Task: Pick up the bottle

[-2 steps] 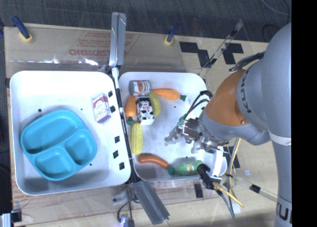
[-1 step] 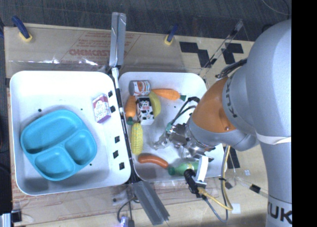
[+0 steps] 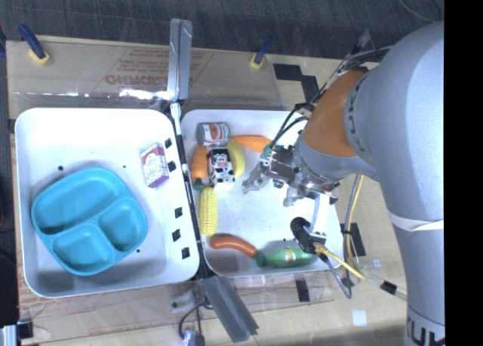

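The bottle is green and lies on its side against the front wall of the right bin. My gripper hovers over the middle of that bin, well behind the bottle and apart from it. Its two fingers are spread open with only white bin floor between them. The grey arm with the orange band comes in from the right and hides the bin's right wall.
In the right bin lie a can, a carrot, a yellow fruit, a black-and-white carton, a corn cob and a sausage just left of the bottle. The left bin holds a blue divided plate and a small box.
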Robot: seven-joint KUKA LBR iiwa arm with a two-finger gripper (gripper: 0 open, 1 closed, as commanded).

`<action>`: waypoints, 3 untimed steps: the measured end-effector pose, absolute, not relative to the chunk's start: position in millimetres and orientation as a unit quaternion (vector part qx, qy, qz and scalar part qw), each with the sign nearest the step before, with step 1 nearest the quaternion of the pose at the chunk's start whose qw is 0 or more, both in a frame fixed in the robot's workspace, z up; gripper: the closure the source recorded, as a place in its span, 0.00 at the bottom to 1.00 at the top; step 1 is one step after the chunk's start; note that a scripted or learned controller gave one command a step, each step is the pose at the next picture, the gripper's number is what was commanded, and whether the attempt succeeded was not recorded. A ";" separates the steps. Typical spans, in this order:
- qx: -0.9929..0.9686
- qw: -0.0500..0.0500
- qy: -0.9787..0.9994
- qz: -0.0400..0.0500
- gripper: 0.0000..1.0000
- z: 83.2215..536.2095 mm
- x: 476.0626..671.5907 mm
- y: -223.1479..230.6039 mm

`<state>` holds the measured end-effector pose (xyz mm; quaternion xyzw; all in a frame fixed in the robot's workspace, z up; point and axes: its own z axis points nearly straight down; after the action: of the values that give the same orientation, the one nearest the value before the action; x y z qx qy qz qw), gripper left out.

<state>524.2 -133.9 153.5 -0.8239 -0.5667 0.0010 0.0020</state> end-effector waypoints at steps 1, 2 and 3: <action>-0.832 0.003 -0.555 0.001 0.00 189.3 476.0 -161.3; -0.834 0.003 -0.551 0.002 0.00 143.0 475.6 -171.1; -0.833 0.005 -0.553 0.003 1.00 152.0 475.5 -170.4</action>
<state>475.5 -170.4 152.0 -0.8329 -0.5534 0.0026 0.0047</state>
